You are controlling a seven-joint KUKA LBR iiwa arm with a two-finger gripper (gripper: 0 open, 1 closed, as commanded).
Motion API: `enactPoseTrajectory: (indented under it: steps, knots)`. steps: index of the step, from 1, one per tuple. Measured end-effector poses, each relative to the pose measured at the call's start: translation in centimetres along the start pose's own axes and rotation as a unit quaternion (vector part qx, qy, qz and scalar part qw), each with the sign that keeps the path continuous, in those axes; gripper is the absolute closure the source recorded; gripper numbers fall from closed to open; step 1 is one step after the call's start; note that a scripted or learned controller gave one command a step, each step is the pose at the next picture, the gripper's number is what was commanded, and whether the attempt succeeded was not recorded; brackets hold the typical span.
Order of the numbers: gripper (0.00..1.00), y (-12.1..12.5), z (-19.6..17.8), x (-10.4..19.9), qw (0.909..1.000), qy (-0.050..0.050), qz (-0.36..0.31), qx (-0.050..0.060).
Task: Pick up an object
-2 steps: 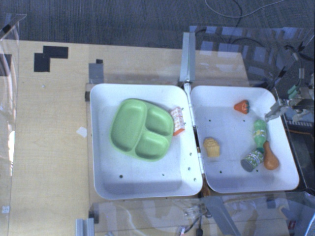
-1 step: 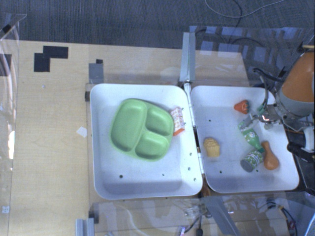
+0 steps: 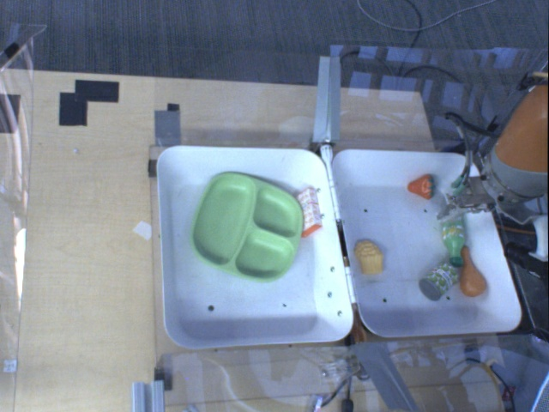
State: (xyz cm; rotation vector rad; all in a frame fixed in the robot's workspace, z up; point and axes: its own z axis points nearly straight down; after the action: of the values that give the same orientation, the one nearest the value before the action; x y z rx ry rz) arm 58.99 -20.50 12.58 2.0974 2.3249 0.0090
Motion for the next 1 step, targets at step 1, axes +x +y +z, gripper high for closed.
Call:
enactPoseTrajectory:
  steps: [1]
  knots:
    - [0.0, -0.01, 0.02, 0.02, 1.0, 0.0, 0.0, 0.0]
